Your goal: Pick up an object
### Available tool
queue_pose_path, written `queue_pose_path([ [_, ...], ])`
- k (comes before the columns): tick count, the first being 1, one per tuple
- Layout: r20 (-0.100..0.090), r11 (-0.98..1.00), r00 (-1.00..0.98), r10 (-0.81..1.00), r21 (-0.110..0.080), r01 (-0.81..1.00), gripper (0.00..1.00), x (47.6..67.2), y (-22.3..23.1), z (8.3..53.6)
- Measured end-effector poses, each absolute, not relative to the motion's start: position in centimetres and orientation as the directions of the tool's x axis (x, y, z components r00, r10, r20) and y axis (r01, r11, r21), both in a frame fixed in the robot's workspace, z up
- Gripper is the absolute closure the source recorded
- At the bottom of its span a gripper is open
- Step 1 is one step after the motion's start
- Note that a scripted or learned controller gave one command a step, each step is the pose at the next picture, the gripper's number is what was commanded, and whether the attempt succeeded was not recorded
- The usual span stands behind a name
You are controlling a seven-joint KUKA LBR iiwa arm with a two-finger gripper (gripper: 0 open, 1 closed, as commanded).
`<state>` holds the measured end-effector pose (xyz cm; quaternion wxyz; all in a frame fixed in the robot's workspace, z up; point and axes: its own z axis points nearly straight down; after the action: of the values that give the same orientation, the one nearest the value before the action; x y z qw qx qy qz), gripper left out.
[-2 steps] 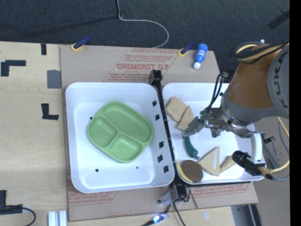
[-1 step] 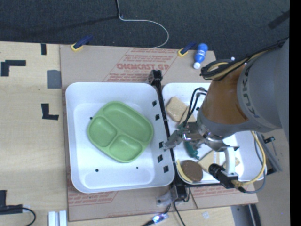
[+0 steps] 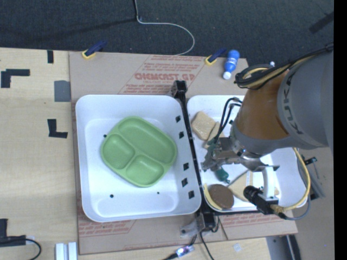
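**Two bins, one crowded corner: arm works close to the divider**

Two shallow white bins sit side by side on the bench as the grey arm (image 3: 282, 112) reaches into the right bin (image 3: 287, 194), its gripper (image 3: 219, 158) low over the bin's left half. Whether the gripper is spread or closed cannot be told from above, since the wrist covers most of it, and nothing can be seen held in it. A small dark-green object (image 3: 221, 173) lies just below the gripper, the likeliest target. A tan sponge-like block (image 3: 203, 125) rests near the upper left of that bin, a round brown piece (image 3: 220, 196) sits at the lower left corner, and a pale wedge (image 3: 241, 187) lies just beside it. The left bin (image 3: 87, 145) carries a green divided plate (image 3: 139, 151), well apart from the arm.

The risk, judged from this layout, is crowding. The gripper works near the black-clipped wall (image 3: 187, 145) between the bins, so a descent slightly off to the left could strike the rim rather than the object. The green object looks small and low, and a closing gripper could nudge it aside or catch the brown piece instead. Loose cables (image 3: 227, 112) at the wrist hang near the sponge-like block and might drag it.

Open room lies toward the right bin's far right side and straight upward; the left and lower edges offer little margin.
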<state>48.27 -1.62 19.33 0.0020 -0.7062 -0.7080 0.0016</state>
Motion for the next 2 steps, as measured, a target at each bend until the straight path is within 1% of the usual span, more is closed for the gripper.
queue_pose_path([
  [1,0.003,0.013,-0.013,1.0,0.006,1.0,1.0,50.1,7.5,26.5],
  [2,-0.002,-0.004,0.004,1.0,-0.008,1.0,1.0,50.8,2.4,18.4],
])
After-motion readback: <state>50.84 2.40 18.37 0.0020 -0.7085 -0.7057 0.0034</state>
